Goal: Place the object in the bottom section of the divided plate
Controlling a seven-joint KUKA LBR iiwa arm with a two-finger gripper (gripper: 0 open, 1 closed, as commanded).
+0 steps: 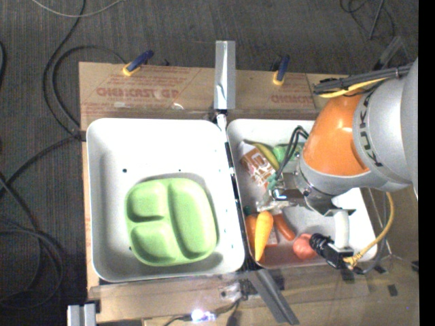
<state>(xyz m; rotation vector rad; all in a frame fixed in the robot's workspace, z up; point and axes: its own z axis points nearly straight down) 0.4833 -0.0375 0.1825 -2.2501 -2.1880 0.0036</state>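
A green divided plate (172, 220) is lying in the left bin (109, 148), slightly near of its middle; it is showing three sections with raised ridges between them. Behind the bins, the cardboard sheet (163, 87) is carrying red print, mirrored and too faint to read. In the right bin (239, 141), toy foods are crowding together: a brown packet (258, 166) with small unreadable lettering is lying at the far left beside a yellow-green banana (270, 152), an orange carrot (259, 229) is lying near the bin's near-left corner, and a red piece (303, 247) is sitting to its right. The arm (367, 134), marked with part of the word KUKA, is hanging over this bin, its gripper (280, 193) just above the carrot; whether the fingers are spread or closed cannot be told.
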